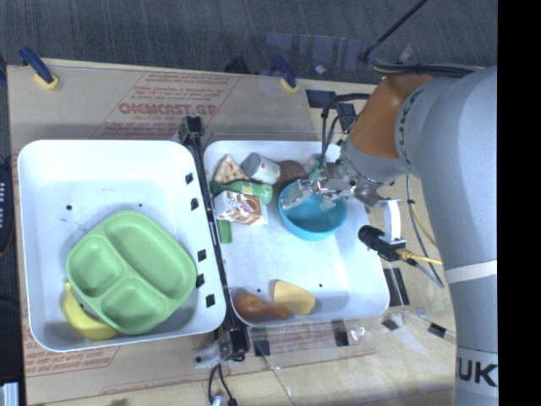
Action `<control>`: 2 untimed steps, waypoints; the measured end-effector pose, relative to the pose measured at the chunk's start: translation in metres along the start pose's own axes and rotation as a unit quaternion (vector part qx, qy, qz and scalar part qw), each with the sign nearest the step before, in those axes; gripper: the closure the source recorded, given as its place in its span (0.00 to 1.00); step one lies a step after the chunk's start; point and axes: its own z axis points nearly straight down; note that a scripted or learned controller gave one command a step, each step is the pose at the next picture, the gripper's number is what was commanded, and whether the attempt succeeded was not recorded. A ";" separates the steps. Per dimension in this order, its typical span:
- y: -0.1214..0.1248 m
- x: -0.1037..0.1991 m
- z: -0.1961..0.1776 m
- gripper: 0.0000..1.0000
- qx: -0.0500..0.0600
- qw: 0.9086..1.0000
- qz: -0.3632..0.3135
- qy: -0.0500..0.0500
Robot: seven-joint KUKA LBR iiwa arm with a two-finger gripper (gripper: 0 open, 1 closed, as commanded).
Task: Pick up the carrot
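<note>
I see my gripper low over the blue bowl at the back of the right bin, but I cannot tell how its fingers stand. The carrot lies well away from them, toward the bin's front wall, touching a yellow wedge. Left of them sit a pizza slice and a carton.
</note>
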 end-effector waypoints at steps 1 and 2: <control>-0.040 0.018 0.021 0.00 -0.006 0.999 -0.043 -0.005; -0.061 -0.012 -0.033 0.00 -0.004 0.998 -0.061 -0.006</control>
